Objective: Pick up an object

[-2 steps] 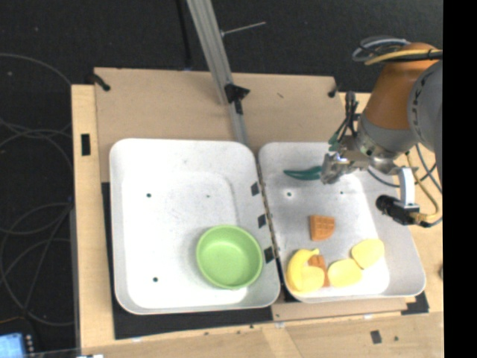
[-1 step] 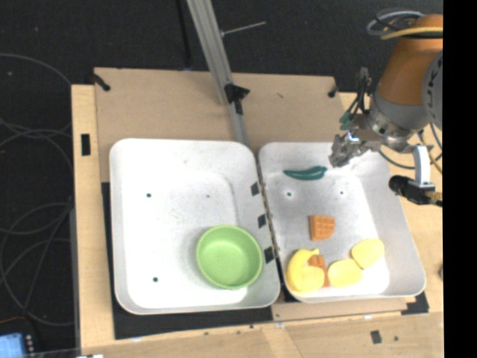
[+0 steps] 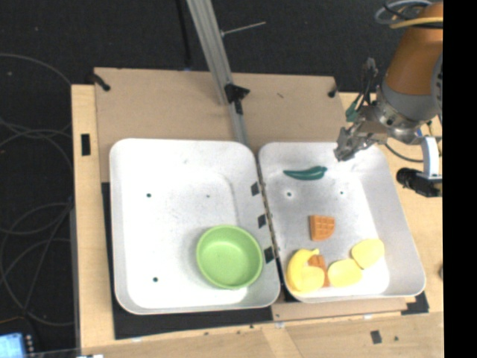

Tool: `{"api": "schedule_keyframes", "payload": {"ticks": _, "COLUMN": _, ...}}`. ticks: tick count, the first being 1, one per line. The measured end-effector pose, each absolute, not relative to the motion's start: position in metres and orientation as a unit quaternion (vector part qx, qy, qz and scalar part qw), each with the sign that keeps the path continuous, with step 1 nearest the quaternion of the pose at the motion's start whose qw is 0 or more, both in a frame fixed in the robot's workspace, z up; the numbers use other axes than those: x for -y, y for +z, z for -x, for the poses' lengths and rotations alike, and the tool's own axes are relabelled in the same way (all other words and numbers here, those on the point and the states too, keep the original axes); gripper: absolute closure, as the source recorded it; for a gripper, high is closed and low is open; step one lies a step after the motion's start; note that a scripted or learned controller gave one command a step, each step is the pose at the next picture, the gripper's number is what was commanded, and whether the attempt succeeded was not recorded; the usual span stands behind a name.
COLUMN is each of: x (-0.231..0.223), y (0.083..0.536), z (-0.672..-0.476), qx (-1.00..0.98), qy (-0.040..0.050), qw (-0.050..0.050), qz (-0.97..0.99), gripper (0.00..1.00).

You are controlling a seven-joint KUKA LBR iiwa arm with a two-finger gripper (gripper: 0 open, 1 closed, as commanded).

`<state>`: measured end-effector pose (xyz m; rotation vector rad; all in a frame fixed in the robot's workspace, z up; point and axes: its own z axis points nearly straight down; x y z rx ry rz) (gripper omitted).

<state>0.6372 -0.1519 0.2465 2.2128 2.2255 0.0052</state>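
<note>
We see the arm (image 3: 414, 66) coming in from the right side of the camera view, near the upper corner. Its orange band sits broad and rounded above the wrist, and below the band the grey wrist section narrows and slants down and to the left. From the wrist the gripper (image 3: 344, 154) points downward and leftward, its dark tip the lowest part of the arm. Thin cables run along the left side of the wrist. We cannot make out how the tip of the gripper stands; it is too small and dark.
</note>
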Motion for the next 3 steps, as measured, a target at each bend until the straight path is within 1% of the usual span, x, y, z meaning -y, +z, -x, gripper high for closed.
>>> {"api": "schedule_keyframes", "payload": {"ticks": 1, "x": 0.103, "y": 0.256, "z": -0.630, "qx": -0.710, "qy": 0.0011, "qw": 0.000, "qz": -0.704, "gripper": 1.00}}
{"api": "schedule_keyframes", "payload": {"ticks": 2, "x": 0.051, "y": 0.250, "z": -0.634, "qx": -0.710, "qy": 0.0003, "qw": 0.000, "qz": -0.705, "gripper": 1.00}}
{"api": "schedule_keyframes", "payload": {"ticks": 3, "x": -0.009, "y": 0.255, "z": -0.623, "qx": -0.710, "qy": 0.0008, "qw": -0.001, "qz": -0.704, "gripper": 1.00}}
